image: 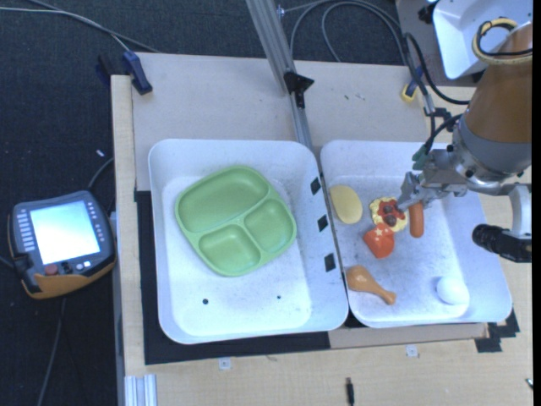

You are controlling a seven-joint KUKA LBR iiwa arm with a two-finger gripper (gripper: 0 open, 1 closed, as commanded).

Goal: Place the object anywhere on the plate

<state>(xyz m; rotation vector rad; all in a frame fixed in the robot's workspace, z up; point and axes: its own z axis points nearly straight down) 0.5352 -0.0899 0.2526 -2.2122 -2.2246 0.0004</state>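
A green plate (235, 219) with three compartments lies in the left bin (169, 311). My gripper (413, 198) hangs over the middle of the right bin (486, 299), reaching in from the right. Right under its tip are an orange sausage-shaped piece (417, 219) and a small red and yellow toy (387, 211). Whether either is touched cannot be made out. A red pepper-like piece (379, 241) sits just below them.
The right bin also holds a pale yellow oval piece (346, 204) near the divider, a tan drumstick (369, 283) at the front and a white egg (451, 290) at the front right. A metal post (279, 49) rises behind the bins. A teach pendant (59, 239) lies off the bench at left.
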